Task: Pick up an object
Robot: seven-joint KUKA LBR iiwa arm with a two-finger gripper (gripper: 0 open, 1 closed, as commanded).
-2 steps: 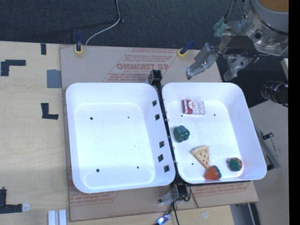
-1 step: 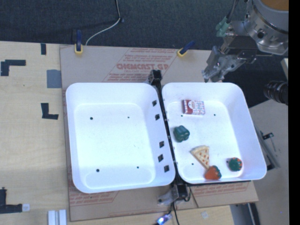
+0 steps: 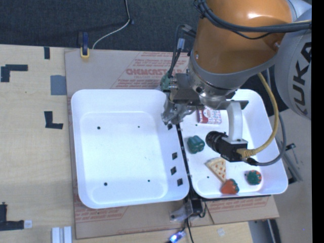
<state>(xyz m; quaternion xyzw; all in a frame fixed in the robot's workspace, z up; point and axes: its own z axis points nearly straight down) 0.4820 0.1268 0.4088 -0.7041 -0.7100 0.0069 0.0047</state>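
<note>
**A:** What are you looking at, biggest first?

**B:** You have the arm [image 3: 243, 29] over the right bin's far edge, its orange band covering that bin's far left corner. Under it sit two white bins side by side on the bench: the left bin [image 3: 121, 151] and the right bin [image 3: 268, 130].

**A:** And the gripper?

**B:** You'll find the gripper [image 3: 174, 113] low over the far end of the seam where the bins meet. Whether its fingers are apart or together, you cannot tell.

**A:** Where are the objects?

**B:** All in the right bin. A red and white packet [image 3: 210, 117] lies near the far edge, partly under the arm. A green lump [image 3: 195, 144] sits by the left wall. A pizza slice [image 3: 217, 169], a red piece [image 3: 230, 187] and a green and red piece [image 3: 253, 176] lie along the near edge.
</note>
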